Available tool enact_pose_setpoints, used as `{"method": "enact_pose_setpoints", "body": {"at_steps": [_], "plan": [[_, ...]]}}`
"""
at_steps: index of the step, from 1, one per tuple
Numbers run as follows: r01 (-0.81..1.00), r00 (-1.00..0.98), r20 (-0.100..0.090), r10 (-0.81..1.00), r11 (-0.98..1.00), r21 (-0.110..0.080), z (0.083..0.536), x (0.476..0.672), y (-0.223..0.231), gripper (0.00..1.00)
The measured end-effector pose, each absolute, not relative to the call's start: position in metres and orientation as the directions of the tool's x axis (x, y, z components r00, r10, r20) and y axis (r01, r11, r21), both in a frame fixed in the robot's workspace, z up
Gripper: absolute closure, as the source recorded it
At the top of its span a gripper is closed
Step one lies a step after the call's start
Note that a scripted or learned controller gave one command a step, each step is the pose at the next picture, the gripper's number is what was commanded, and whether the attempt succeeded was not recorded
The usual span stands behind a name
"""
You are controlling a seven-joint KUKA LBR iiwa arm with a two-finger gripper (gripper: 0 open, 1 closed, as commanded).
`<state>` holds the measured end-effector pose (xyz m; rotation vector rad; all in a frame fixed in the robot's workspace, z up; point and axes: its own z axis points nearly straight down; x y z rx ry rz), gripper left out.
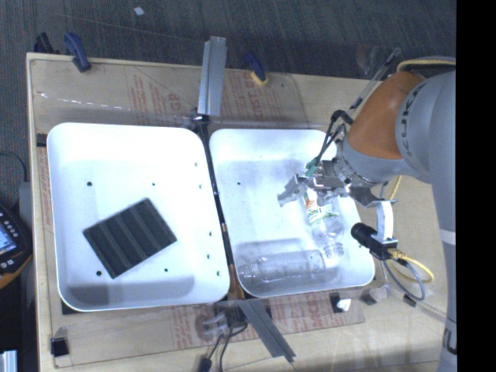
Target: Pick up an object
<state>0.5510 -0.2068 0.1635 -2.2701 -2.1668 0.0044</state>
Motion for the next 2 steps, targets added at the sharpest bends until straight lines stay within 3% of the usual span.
{"method": "enact_pose_setpoints", "body": {"at_steps": [2], "plan": [[0.999, 0.047, 0.0, 0.999, -0.047, -0.004, 0.1635, 0.551, -0.2068, 0.0]]}}
